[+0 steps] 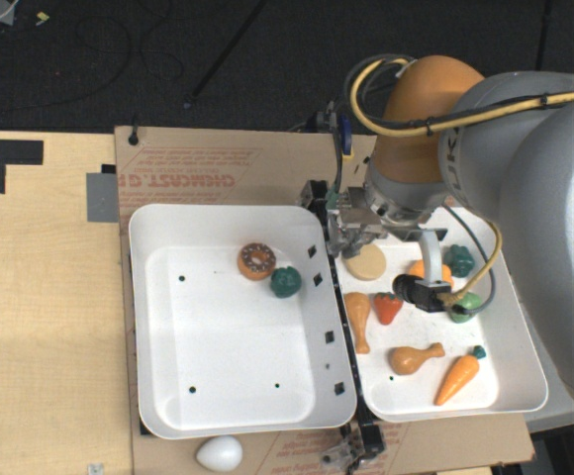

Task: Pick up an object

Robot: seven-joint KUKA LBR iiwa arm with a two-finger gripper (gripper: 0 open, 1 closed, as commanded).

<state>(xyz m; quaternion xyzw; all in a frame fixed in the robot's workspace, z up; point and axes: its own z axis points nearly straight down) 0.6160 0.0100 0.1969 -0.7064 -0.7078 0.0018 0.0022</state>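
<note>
Right of centre, the two-finger gripper hangs over the upper-left corner of the right white bin, just beside a flat tan plastic disc, the nearest candidate for picking. A good grasp would need the fingers centred over the disc and clear of the bin wall. Whether the gripper is apart or together cannot be told; nothing is seen between its tips.
</note>
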